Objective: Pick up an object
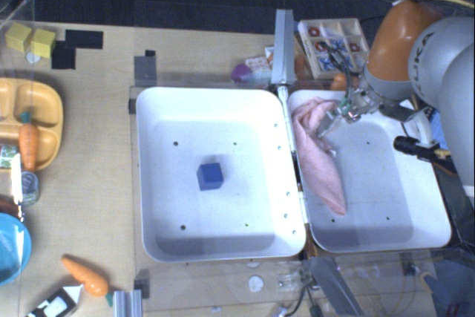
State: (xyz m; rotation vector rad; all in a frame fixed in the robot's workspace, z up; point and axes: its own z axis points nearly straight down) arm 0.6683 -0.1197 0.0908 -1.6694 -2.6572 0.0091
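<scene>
A pink cloth (320, 163) lies crumpled along the left side of the right bin (401, 223), its upper end bunched near the bin's back left corner. My gripper (340, 117) is low over that upper end, at the cloth's right edge and touching or nearly touching it. A small blue cube (211, 175) sits alone near the middle of the left bin (171, 115), far from the gripper.
The grey arm with its orange band (397, 33) reaches in over the right bin's back right. Behind the bins lie a purple object (241, 73) and a picture box (332, 46). A yellow tray (30, 122), carrots (87, 277) and a blue bowl (11, 249) lie on the bench at left.
</scene>
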